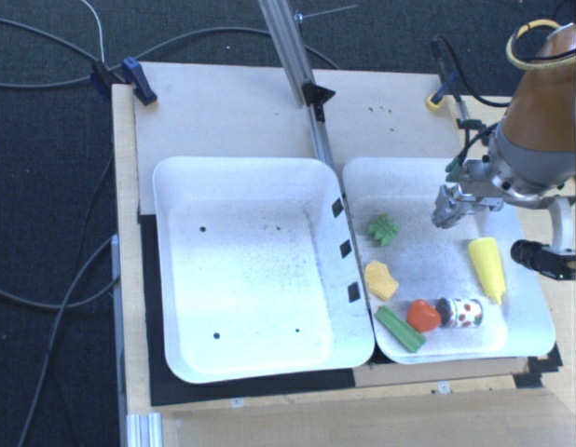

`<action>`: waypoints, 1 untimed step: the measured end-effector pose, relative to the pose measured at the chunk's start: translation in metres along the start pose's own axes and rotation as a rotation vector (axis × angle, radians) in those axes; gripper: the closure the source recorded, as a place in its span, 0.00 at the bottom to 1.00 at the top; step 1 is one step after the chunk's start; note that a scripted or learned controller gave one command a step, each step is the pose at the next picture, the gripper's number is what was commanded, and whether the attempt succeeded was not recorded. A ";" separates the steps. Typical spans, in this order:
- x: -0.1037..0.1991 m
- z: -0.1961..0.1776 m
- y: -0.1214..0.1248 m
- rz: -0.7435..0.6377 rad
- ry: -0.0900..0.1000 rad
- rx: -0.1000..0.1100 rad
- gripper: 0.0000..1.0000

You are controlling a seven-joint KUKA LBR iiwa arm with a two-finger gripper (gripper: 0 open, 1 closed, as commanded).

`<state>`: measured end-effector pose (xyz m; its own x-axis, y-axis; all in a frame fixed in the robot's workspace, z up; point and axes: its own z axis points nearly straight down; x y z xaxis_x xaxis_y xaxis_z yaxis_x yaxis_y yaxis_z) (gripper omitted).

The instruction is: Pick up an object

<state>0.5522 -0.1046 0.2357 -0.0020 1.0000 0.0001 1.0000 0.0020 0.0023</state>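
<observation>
Dark carpet floor (46,203) all around me, black cables (55,26) snaking across it, a pale wooden bench (223,110), and a metal pole (283,40) slanting overhead.

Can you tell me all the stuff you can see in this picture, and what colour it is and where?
shallow white plastic bin on the left: one, white with dark specks, left half of the bench.
shallow white plastic bin on the right: one, white, right half of the bench, holds the toys.
small green knobbly toy: one, green, right bin, near its left wall.
yellow-orange chunky toy: one, yellow-orange, right bin, below the green knobbly toy.
green stick-shaped toy: one, green, right bin's front edge.
red rounded toy: one, red, beside the green stick.
small white can with red dots: one, white and red, lying right of the red toy.
yellow elongated toy: one, yellow, right side of the right bin.
blue clamp: one, blue, bench's far left corner.
grey robot arm: one, grey and orange, from the right.
tool: one, grey, above the right bin's far part.
</observation>
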 end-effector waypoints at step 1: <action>0.000 -0.010 0.000 0.000 0.000 -0.001 1.00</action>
<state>0.5524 -0.1045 0.2459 -0.0025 1.0000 -0.0001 1.0000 0.0025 0.0030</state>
